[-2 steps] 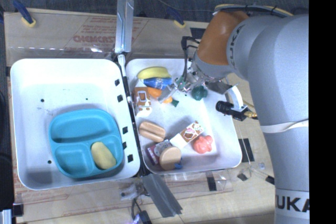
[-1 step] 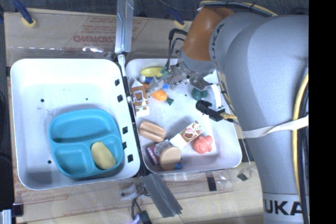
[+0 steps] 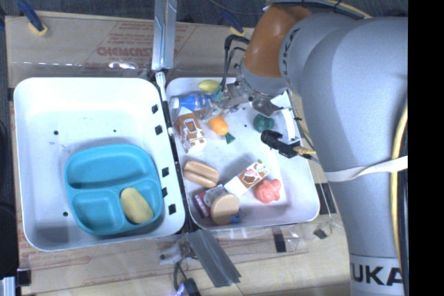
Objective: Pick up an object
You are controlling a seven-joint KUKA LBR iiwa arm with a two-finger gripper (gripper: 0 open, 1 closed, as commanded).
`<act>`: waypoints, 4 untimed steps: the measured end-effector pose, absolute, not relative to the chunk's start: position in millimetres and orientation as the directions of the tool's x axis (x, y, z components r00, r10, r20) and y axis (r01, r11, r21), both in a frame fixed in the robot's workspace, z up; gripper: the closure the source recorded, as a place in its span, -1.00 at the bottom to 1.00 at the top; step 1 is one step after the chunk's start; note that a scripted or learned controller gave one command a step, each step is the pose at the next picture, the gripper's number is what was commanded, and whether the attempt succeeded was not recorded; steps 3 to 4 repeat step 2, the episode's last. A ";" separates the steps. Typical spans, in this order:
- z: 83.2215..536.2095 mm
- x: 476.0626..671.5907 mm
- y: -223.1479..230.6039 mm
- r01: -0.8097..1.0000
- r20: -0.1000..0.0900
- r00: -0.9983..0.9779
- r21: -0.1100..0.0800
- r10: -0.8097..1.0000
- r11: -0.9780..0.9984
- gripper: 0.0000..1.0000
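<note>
The arm [image 3: 347, 100] reaches in from the right and bends down over the far end of the right bin [image 3: 311, 208]. Its gripper [image 3: 232, 95] sits low near the bin's back wall, mostly hidden under the orange band [image 3: 267, 48] and the wrist, so I cannot tell how far apart its fingers stand or whether anything is between them.

Just beside the gripper lie a yellow lemon [image 3: 208, 86] at the back wall, a clear bottle with a blue cap [image 3: 189, 102] to its left, and a small orange fruit [image 3: 218, 125] a little nearer. A green lump [image 3: 263, 123] lies under the wrist.

Further forward in the same bin lie a hot dog bun [image 3: 200, 173], a red strawberry [image 3: 268, 190], a small printed box [image 3: 251, 175] and a round brown roll [image 3: 225, 206].

The left bin [image 3: 41, 100] holds a blue divided tray [image 3: 104, 166], with a yellow potato [image 3: 137, 205] in its lower right compartment.
</note>
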State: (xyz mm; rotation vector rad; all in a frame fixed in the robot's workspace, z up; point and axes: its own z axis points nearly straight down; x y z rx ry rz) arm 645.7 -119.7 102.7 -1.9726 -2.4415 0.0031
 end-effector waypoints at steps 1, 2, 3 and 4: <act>112.7 646.1 -119.7 0.977 0.000 -0.214 -0.003 0.977 0.214 1.00; 195.9 658.6 -53.9 0.995 0.000 -0.097 0.006 0.995 0.097 1.00; 195.9 658.6 -53.9 0.995 0.000 -0.097 0.006 0.995 0.097 1.00; 195.9 658.6 -53.9 0.995 0.000 -0.097 0.006 0.995 0.097 1.00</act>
